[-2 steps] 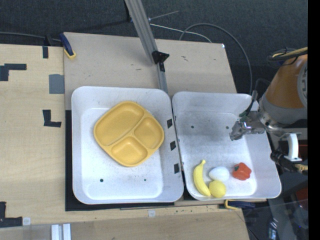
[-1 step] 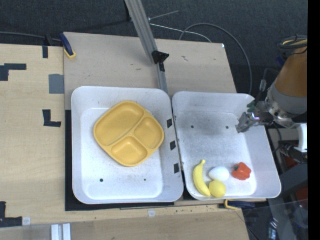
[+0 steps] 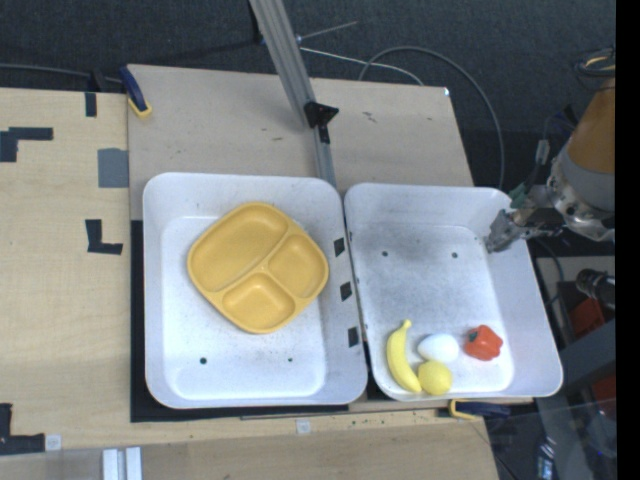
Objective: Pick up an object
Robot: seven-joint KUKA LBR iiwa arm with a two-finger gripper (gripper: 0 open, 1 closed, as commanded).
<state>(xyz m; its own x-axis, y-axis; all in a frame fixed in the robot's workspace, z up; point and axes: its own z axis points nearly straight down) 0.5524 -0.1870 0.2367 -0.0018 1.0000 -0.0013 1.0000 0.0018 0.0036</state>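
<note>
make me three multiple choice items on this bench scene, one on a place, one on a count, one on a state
1. Where does the banana lie?
A. on the yellow tray
B. in the right bin, near its front edge
C. on the bench outside the bins

2. How many compartments does the yellow tray have?
A. three
B. five
C. one

3. What lies in the yellow tray's compartments?
A. an egg
B. the red pepper
C. nothing

Key: 1 B, it lies beside the white egg and lemon in the right bin. 2 A, its ridges mark off three sections. 3 C, the red pepper and the rest lie in the right bin.
</note>
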